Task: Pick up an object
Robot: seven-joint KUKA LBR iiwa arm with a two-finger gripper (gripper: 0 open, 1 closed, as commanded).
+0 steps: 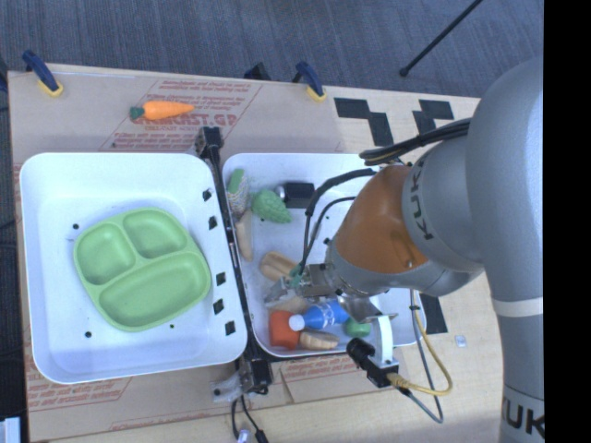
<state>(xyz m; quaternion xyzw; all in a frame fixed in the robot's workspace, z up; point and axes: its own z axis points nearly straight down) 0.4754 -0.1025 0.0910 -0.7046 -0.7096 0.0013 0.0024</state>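
I saw the gripper (309, 284) low over the right bin (399, 169), near its front edge beside the blue bottle (323, 318). Jaw state possibly hidden; couldn't tell. Nothing lifted yet.

You are looking at a robotics lab: a grey industrial arm with an orange band (379, 233) reaches over two shallow white plastic bins (37, 247) on a cardboard-covered table (277, 109) held by blue clamps (309, 78), with grey carpet (185, 17) beyond and loose cables (429, 377).
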